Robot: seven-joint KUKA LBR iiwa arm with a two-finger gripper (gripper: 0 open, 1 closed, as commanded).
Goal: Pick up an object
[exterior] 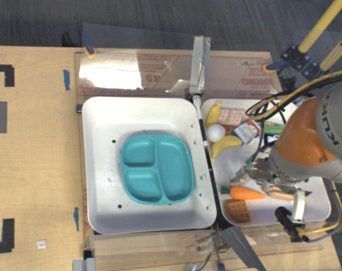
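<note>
**Arm low over right bin, gripper beside the carrot**

Bench carries two white bins side by side. Left bin holds a teal divided plate, three compartments, lying flat near the bin's middle.

Right bin holds the loose items. At the far end: a yellow banana against the dividing wall, a white ball just in front of it, a second yellow banana-shaped piece curving below the ball. Beside these, a printed card or packet and a small white packet with red and blue print. Near end: an orange carrot lying crosswise, and a brown block just in front of it, close to the bin's near wall.

Arm comes in from the right, orange band above the wrist, body covering much of the right bin. Gripper sits low in the bin, just above the carrot in the picture; contact cannot be judged. Its grip state cannot be read from this angle, and no object is seen held in it.
</note>
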